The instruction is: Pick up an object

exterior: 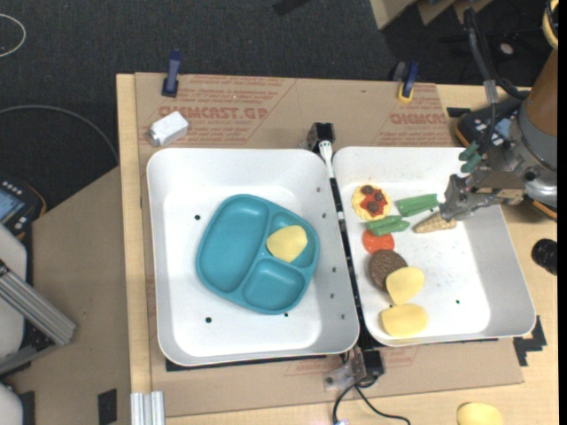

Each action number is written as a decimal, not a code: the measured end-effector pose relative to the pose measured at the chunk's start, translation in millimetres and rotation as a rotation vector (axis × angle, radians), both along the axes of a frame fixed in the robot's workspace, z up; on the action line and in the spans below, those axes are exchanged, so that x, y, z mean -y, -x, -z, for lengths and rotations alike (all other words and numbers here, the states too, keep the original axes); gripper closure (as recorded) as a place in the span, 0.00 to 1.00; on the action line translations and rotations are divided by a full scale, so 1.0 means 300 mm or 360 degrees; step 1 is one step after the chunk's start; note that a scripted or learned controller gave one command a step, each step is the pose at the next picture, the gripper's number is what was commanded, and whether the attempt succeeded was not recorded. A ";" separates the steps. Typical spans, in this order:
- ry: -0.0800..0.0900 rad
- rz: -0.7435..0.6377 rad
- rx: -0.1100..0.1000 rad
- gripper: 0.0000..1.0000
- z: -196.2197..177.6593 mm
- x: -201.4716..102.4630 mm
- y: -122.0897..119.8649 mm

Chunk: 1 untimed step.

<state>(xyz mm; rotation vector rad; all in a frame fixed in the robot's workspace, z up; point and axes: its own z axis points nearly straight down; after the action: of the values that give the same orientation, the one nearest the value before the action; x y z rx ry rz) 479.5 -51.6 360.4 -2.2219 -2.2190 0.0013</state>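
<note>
arm (536, 140) runs off right edge, most of it gone. gripper (452, 207) covers one end of tan thing (432, 226), can't tell what that is tbh. brown patty (381, 266) partly under yellow piece (405, 283). yellow blob (478, 413) clipped by bottom edge.

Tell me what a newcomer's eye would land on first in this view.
The teal divided plate in the left bin stands out most, with a yellow piece in its upper right compartment. Next come the red, green, brown and yellow toy food pieces along the left side of the right bin, with the hand low beside a green piece.
</note>
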 end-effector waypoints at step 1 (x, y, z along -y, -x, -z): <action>0.0000 0.0001 -0.0002 1.00 0.077 0.134 0.001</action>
<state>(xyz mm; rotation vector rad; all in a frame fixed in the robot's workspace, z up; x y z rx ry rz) 479.1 -92.0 337.2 -2.2217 -2.2178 0.0030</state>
